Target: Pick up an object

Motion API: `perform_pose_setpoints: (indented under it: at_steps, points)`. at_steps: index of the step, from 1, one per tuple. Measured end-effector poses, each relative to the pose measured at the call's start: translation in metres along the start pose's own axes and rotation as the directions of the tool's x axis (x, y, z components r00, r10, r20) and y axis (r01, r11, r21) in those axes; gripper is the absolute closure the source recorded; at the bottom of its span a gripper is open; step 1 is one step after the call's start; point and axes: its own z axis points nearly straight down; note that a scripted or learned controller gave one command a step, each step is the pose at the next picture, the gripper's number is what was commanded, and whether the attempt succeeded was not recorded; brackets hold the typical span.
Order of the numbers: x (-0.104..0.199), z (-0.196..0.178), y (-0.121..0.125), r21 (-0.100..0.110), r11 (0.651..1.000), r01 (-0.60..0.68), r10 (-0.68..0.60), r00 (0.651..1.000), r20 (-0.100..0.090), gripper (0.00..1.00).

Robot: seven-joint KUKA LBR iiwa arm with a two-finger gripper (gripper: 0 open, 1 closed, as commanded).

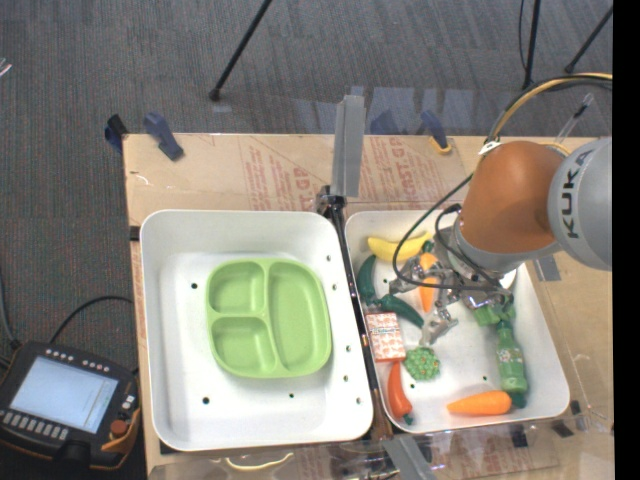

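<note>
Green broccoli (422,364) just below hand (440,325) (right bin).

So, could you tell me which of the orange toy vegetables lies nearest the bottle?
The carrot by the right bin's front wall, beside the green bottle's base.

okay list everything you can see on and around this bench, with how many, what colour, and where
bins: 2, white, side by side on the bench
divided plate: 1, light green, in the left bin
banana: 1, yellow, right bin, far left corner
carrots: 2, orange, right bin, near edge
broccoli: 1, green, right bin, middle
bottle: 1, green, right bin, right side
small packet: 1, red and white, right bin, left edge
teach pendant: 1, black, floor at lower left
arm: 1, grey and orange, over the right bin
gripper: 1, metal, above the broccoli
</note>
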Motion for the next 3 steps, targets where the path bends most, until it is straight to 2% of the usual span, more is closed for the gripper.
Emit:
perform_pose_setpoints:
  at_steps: [1, 2, 3]
  points:
    - [-0.002, -0.011, 0.001, 0.0, 1.0, 0.002, -0.002, 1.0, 0.003, 1.0]
    - [-0.054, -0.135, 0.046, 0.007, 0.994, 0.106, -0.107, 0.994, 0.012, 1.0]
    - [-0.031, -0.024, 0.02, -0.005, 0.886, 0.464, -0.464, 0.886, -0.004, 1.0]
